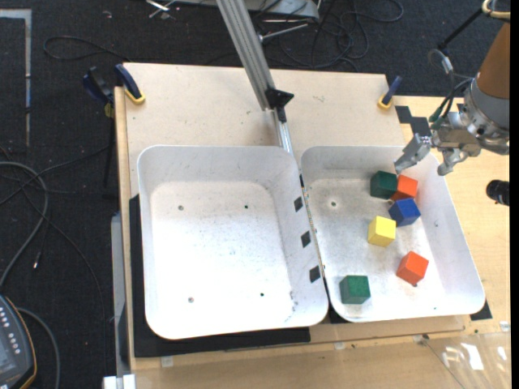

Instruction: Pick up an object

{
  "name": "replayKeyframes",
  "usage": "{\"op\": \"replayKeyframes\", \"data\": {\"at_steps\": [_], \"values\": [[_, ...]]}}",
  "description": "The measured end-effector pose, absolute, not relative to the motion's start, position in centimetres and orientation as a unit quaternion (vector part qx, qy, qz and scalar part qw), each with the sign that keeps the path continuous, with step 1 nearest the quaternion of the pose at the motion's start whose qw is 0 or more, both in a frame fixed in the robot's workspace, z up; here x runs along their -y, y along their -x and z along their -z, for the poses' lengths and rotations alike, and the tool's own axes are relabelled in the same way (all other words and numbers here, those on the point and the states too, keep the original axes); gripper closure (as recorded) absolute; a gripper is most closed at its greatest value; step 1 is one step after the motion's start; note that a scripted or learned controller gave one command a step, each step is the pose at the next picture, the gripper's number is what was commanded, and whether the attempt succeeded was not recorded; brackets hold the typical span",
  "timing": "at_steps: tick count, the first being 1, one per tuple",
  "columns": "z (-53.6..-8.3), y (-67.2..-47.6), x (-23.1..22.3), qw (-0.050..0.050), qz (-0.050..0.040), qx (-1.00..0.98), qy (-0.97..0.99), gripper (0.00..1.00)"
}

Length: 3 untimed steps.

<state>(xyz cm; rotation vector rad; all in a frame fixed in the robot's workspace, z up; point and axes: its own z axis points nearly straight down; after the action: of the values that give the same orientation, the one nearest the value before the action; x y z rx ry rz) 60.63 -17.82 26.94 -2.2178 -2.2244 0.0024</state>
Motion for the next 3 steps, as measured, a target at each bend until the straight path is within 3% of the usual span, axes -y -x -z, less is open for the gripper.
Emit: {"op": "replayKeyframes", "data": {"at_steps": [1,2,3], "values": [[-24.6,-62.9,17.4,-0.001,-0.0006,0.708,0.706,0.0],[-25.7,-63.8,16.9,-0.002,0.0005,0.708,0.706,0.0],[-9.1,-63.2,17.3,0.002,-0.0016,0.707,0.707,0.0]]}}
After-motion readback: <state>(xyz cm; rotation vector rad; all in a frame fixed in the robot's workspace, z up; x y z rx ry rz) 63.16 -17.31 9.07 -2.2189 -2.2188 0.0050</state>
